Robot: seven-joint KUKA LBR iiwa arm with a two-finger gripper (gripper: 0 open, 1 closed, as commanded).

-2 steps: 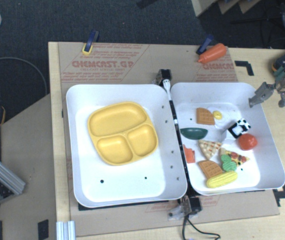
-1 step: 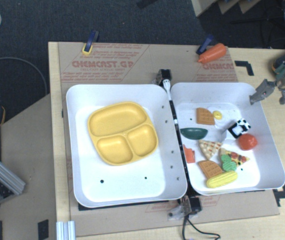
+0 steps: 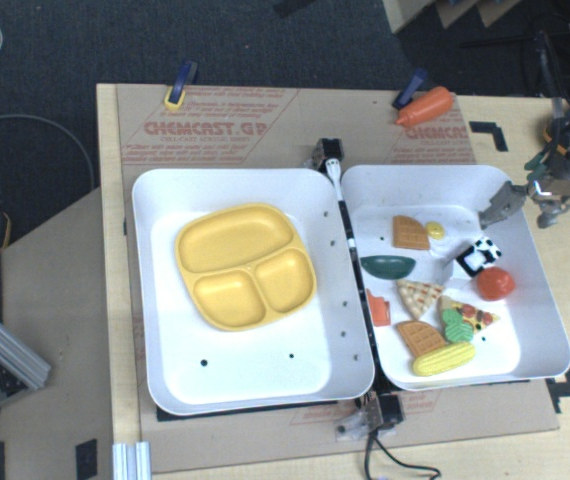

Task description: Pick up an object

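Gripper point(image 3: 521, 201) sits at the far-right corner of the right bin point(image 3: 555, 318), over its rim, arm coming in from the bench's right edge. Two grey fingers point(image 3: 497, 206) look spread apart, one pointing down-left into the bin and one nearer the wrist; nothing between them. Hedge: the fingertips are small and partly blurred, so how wide the gap is stays uncertain.

Nearest candidates lie toward the bin's centre and near edge from the fingers: black-and-white toy point(image 3: 479, 256) closest, just inside the right wall, red tomato point(image 3: 495, 284) right next to it on the near side. Further in: cracker point(image 3: 410, 233), dark green leaf point(image 3: 388, 265), pizza slice point(image 3: 421, 294), and corn cob point(image 3: 443, 359) at the near edge, long axis running roughly along that edge.

Left bin point(image 3: 155, 268) holds a yellow divided plate point(image 3: 246, 265), well apart from the gripper. Likely next move: short reach inward and down to the black-and-white toy.
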